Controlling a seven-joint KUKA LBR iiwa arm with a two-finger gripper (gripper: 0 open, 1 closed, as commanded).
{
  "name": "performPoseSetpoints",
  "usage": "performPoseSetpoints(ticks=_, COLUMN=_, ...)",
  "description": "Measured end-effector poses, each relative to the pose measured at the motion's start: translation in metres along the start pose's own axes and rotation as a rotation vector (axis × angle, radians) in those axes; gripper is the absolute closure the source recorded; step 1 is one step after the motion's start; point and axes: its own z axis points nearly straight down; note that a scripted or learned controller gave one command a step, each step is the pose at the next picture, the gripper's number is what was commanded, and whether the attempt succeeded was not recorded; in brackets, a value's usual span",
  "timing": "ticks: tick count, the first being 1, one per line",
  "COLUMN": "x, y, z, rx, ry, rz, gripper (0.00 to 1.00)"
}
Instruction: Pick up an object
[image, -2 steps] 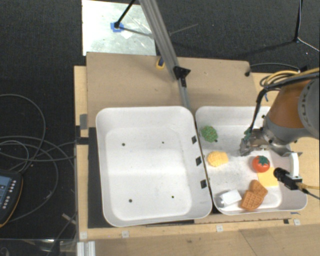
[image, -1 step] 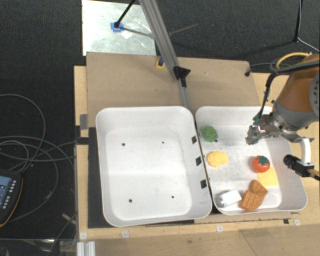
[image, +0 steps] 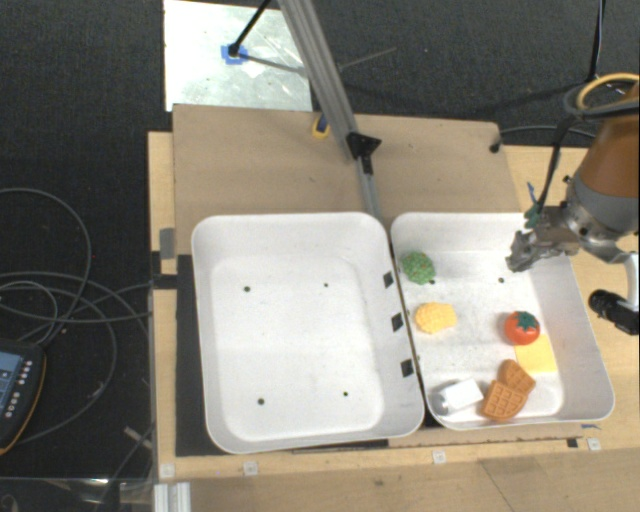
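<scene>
The pincer (image: 522, 255) hangs over the right bin (image: 570, 300), near that bin's far right corner, at the end of a grey arm (image: 605, 195) with an orange band that reaches in from the bench's right edge. The pincer is dark and small from this angle, and whether it is spread or closed cannot be told; nothing can be seen gripped in it.

Below the pincer, toward the bench's near edge, a red tomato (image: 521, 327) with a green top lies on the bin floor. Touching it on the near side is a flat yellow block (image: 539, 357). Nearer still, by the bin's near wall, a brown waffle-patterned piece (image: 507, 392) lies just beside a small white block (image: 460, 395).

Toward the bin's left wall sit two more things: a green leafy lump (image: 418, 267) farther back, and a yellow corn-like piece (image: 435, 318) just nearer than it.

The left bin (image: 215, 300) stands edge to edge with the right one, joined by small black clips. Both rest on a tan bench (image: 430, 160). A grey pole (image: 330, 80) slants across the bench's far edge, and loose cables (image: 60, 290) lie on the dark floor past the bench's left edge.
</scene>
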Motion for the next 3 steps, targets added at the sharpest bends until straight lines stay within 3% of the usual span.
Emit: performPoseSetpoints(ticks=3, x=0.131, y=-0.037, z=0.001, rx=0.008, ry=0.005, rz=-0.004, gripper=1.0)
